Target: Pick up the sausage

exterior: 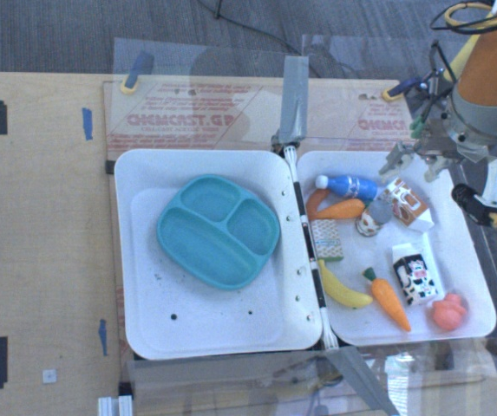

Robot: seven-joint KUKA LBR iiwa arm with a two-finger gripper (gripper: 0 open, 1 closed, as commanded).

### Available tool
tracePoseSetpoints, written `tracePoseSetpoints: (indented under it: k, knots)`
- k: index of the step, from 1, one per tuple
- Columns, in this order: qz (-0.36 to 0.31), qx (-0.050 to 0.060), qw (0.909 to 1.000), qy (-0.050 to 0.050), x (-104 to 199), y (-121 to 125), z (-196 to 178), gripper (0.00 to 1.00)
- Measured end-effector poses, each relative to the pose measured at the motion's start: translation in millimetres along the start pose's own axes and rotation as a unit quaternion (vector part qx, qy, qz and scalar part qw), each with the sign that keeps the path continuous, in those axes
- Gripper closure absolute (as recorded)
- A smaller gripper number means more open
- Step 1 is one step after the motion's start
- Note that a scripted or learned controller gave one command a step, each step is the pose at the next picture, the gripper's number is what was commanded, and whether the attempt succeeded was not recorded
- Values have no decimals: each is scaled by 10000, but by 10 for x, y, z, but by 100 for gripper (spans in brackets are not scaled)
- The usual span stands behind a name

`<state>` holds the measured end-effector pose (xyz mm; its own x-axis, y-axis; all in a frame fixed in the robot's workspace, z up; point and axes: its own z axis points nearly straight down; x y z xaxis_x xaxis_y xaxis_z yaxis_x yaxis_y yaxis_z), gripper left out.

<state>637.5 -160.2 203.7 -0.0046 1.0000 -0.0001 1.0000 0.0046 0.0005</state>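
The short curved reddish-brown toy sausage (317, 201) is seen at the far left of the right white bin (478, 271), touching the orange carrot (345, 209) and just near of the blue bottle (349, 185). It is judged light, smooth and fairly stiff, best taken across its middle. Much of it is hidden by the carrot. The gripper (415, 159) hangs over the bin's far edge; whether the jaws are apart cannot be told.

arm (489, 68) cut off at right edge, sausage (317, 199) half hidden under blue bottle (349, 185)
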Motion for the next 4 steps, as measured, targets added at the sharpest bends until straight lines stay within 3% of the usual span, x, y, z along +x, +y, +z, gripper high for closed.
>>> tracePoseSetpoints:
  k: [1,2,3,4]
  knots:
    - [1558,-154,9877,-10,-194,-162,844,0]
    - [3035,-147,9527,3,-137,-583,834,0]
    - [4371,-234,8991,44,118,-612,965,0]
    - [4805,10,8770,-3,-103,-1157,-117,0]
